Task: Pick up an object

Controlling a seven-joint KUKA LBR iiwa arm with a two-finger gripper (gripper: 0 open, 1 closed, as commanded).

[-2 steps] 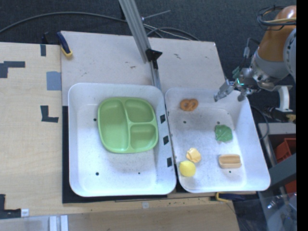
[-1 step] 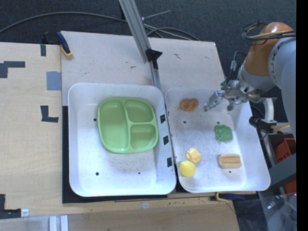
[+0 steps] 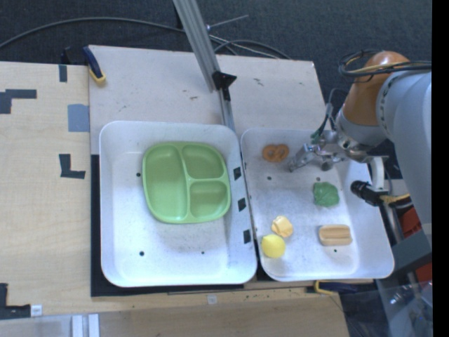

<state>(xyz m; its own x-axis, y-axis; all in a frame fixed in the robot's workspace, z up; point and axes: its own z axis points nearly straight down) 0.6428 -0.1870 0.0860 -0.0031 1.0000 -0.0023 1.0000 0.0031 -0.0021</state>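
Claw point(image 3: 303, 160) near brown pretzel point(image 3: 275, 152); no writing.

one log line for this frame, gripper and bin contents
gripper: over right bin, beside brown pastry, holding nothing | right bin: green item, bun, two yellow items | left bin: green divided plate
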